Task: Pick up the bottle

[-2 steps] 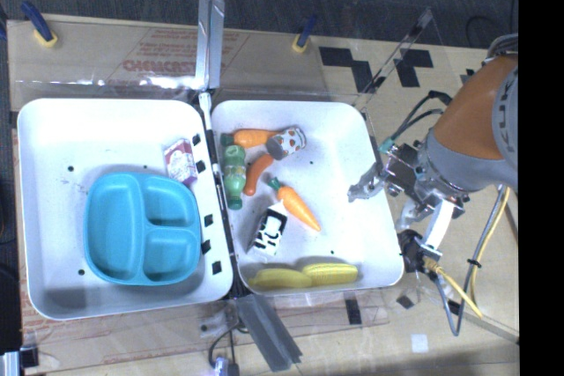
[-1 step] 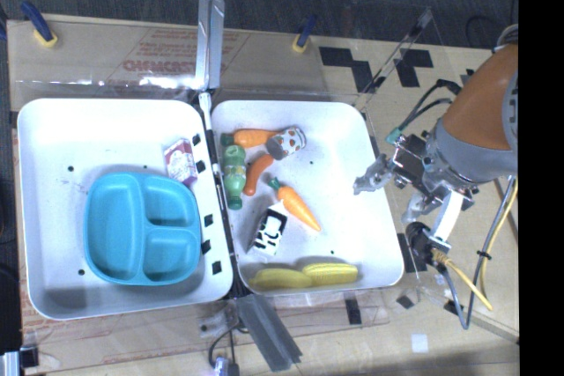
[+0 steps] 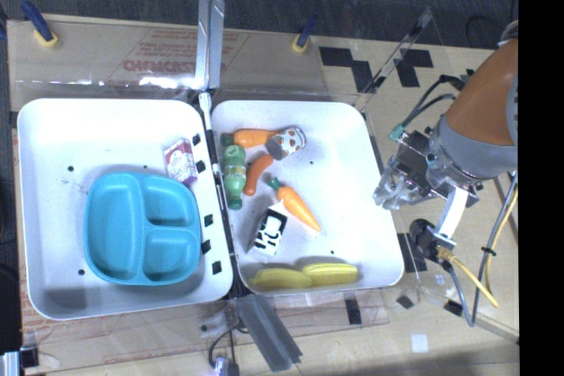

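Observation:
A small green bottle (image 3: pixel 233 172) lies against the left wall of the right bin (image 3: pixel 374 189), just below an orange carrot (image 3: pixel 252 137). My gripper (image 3: pixel 394 190) hangs over the right rim of that bin, well to the right of the bottle and apart from it. No object is at the gripper. The grey arm with its orange band (image 3: pixel 485 101) comes in from the right edge.
The right bin also holds a brown and white item (image 3: pixel 287 141), two more carrots (image 3: pixel 256 173) (image 3: pixel 296 205), a black and white box (image 3: pixel 271 232) and a yellow banana (image 3: pixel 304 276). In the left bin (image 3: pixel 44 145) sit a blue divided plate (image 3: pixel 141 226) and a small packet (image 3: pixel 180 160).

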You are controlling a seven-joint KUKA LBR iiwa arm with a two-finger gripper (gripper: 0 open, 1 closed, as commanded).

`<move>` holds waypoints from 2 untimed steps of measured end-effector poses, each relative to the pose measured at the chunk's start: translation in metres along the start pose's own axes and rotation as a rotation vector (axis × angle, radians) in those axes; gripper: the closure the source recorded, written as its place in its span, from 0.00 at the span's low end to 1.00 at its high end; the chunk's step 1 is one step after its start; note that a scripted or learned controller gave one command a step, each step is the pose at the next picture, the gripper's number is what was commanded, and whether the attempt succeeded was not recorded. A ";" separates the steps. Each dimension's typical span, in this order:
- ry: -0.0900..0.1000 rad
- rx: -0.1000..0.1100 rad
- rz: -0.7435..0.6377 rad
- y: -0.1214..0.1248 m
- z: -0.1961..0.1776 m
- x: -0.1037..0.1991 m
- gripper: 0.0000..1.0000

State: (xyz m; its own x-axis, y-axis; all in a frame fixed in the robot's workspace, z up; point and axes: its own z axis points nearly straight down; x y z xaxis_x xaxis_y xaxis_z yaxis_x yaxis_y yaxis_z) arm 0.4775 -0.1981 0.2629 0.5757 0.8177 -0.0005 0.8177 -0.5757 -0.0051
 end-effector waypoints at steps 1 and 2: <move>0.000 0.000 0.000 0.000 0.000 0.000 0.00; 0.001 -0.004 0.072 0.009 -0.106 0.026 0.00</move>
State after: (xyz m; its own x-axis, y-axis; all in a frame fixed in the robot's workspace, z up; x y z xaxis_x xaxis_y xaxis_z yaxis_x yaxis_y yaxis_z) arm 0.5002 -0.1824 0.3684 0.6331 0.7741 0.0004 0.7741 -0.6331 -0.0009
